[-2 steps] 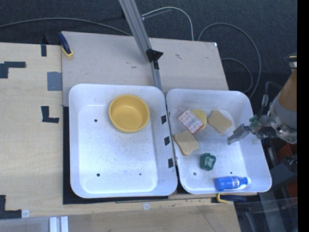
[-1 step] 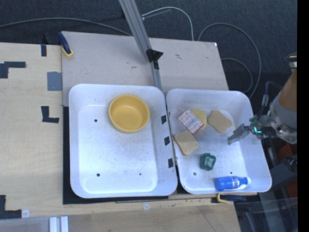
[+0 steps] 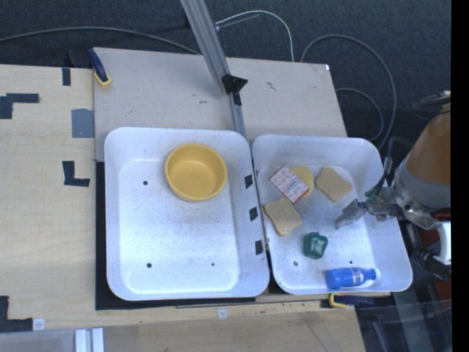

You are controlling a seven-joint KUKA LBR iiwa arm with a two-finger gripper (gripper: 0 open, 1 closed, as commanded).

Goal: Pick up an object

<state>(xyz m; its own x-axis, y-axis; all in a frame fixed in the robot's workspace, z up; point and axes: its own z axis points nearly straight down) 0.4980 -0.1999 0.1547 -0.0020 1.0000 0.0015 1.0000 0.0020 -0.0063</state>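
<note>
Gripper (image 3: 349, 215) hovering over right bin (image 3: 366, 152), fingers spread, holding nothing; nearest target green object (image 3: 315, 245); centring above it before descending seems wise

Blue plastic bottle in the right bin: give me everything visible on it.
The blue plastic bottle lies on its side on the floor of the right white bin, along the near wall at the bin's right corner. The body is bright blue, with a white end pointing right. It looks intact. Nothing else touches it: the small dark green object lies apart from it, and the gripper hangs further up.
</note>
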